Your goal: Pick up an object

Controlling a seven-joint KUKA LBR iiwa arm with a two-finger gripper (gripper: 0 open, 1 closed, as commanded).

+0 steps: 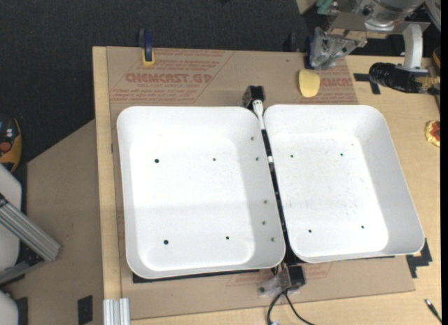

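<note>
Count: 2 shallow white bins, left bin (133, 197) and right bin (395, 197), side by side on 1 brown board (210, 78). 1 pale yellow object (309, 83) on the board behind the right bin. 1 arm with 1 gripper (327, 54). 1 blue-and-yellow clamp (146, 45) at the board's far edge. 4 small dark dots in each bin's floor, 8 total. 1 black strip (269, 169) between the bins.
</note>
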